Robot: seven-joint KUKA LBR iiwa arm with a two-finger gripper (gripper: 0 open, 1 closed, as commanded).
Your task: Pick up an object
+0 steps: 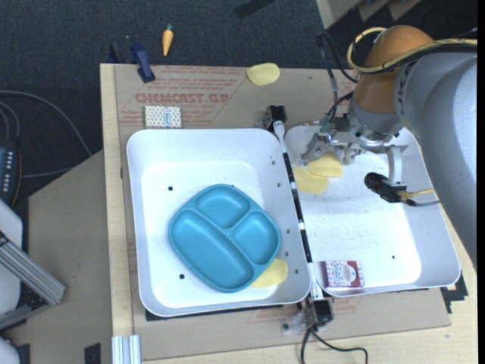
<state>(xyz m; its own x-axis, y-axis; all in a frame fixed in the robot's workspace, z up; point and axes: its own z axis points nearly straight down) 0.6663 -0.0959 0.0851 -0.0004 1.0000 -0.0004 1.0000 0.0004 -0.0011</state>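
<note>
In the right bin (394, 241), two pale yellow flat pieces lie near the far left corner. One yellow piece (309, 180) rests on the bin floor. The other yellow piece (329, 167) overlaps it and sits right under my gripper (332, 152). The gripper hangs low over that corner, and its metal head hides the top of the upper piece. A small red and white packet (341, 274) lies at the near left edge of the right bin. The left bin (151, 165) holds a blue divided plate (223, 236) with another yellow piece (271, 273) tucked under its near right edge.
The grey arm with its orange band (390, 59) covers the right bin's far right side. A black part with a yellow cable (383, 186) hangs beside the gripper. On the bench beyond the bins lie a yellow chip (263, 73), a patterned packet (163, 116) and a blue clip (142, 62).
</note>
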